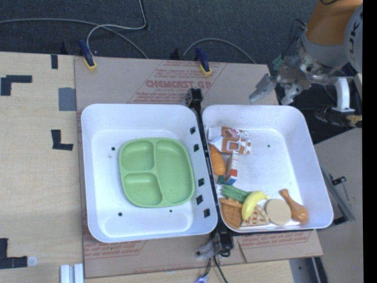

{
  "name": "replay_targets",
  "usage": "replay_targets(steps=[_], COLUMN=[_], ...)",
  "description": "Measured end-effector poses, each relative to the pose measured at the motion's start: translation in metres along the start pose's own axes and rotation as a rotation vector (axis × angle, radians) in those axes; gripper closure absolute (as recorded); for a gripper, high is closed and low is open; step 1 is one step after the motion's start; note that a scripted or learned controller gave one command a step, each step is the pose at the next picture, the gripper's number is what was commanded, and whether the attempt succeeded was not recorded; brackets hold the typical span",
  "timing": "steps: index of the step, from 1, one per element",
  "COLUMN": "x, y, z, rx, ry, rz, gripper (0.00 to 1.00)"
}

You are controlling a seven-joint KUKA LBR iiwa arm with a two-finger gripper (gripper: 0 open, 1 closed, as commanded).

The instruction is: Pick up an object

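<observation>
Overhead, metallic end effector (281,85) with prongs apart, smooth green divided plate (156,172), curved yellow banana (253,204).

Gripper (277,87) above right white bin (294,158) far rim; toy food pile (253,205) near corner; green divided plate (156,172) in left white bin (97,175).
</observation>
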State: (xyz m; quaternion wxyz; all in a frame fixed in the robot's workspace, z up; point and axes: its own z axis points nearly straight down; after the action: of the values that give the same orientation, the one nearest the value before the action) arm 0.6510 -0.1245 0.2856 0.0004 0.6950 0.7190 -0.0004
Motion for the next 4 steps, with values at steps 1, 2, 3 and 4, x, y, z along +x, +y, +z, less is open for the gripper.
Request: replay_targets(steps=[1,2,3,4], x=[0.034,0.027,0.017,0.021], y=[-0.011,0.014,-0.012,-0.031], z=[0.102,0.182,0.200,0.200], rx=[0.003,-0.001,-0.001,-0.004], ry=[0.002,0.000,0.000,-0.002], rz=[0.032,0.032,0.032,0.033], gripper=[0.00,0.00,0.00,0.00])
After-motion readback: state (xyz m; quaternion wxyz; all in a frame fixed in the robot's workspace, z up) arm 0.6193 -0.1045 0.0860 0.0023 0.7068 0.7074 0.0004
